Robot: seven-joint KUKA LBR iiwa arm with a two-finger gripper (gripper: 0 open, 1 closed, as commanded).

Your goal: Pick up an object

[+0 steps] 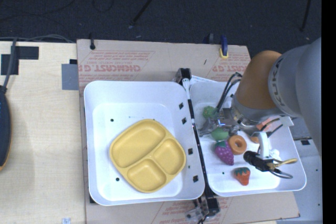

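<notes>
The arm's wrist hides much of the right bin [294,186], and whether the gripper [214,126] is open or grasping cannot be told. It sits low at the bin's left wall by green toy food [210,112]. Purple grapes [224,153], an orange ring [238,144] and a strawberry [242,176] lie nearby. The left bin [100,113] holds a yellow divided plate [148,155], with bare floor around it.

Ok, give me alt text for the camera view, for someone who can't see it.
A grey robot arm reaches its gripper into the right white bin among toy food: purple grapes, an orange ring, a strawberry. The left bin holds a yellow divided plate.
</notes>
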